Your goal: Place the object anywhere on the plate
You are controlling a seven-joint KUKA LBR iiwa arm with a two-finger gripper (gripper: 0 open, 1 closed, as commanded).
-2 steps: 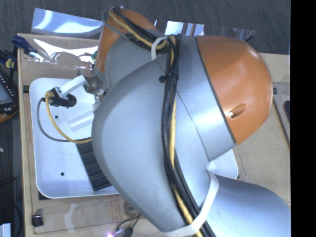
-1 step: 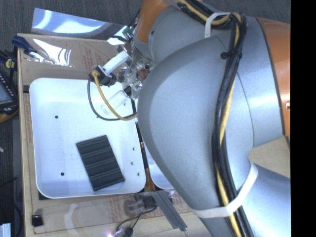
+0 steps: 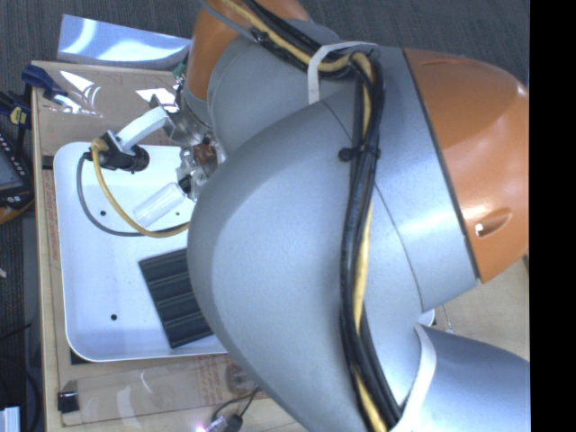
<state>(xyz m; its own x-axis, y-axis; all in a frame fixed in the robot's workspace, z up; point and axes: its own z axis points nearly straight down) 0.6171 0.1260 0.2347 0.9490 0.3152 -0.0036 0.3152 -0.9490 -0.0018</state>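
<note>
My gripper (image 3: 166, 174) sits high over the far part of the left white bin (image 3: 72, 241), close to the camera, at the end of the big grey and orange arm (image 3: 360, 205). A yellow cable (image 3: 99, 214) loops out from it over the bin floor. Nothing shows held at the gripper. A black ribbed slab (image 3: 175, 297) lies flat on the bin floor, below the gripper in the view and partly hidden under the arm. The arm covers the right bin and whatever lies there.
The wooden bench frame (image 3: 40, 115) runs along the bin's far and left sides. A shiny sheet (image 3: 117, 39) lies beyond the bin's far corner. Dark tools (image 3: 13, 165) sit off the bench at the left edge.
</note>
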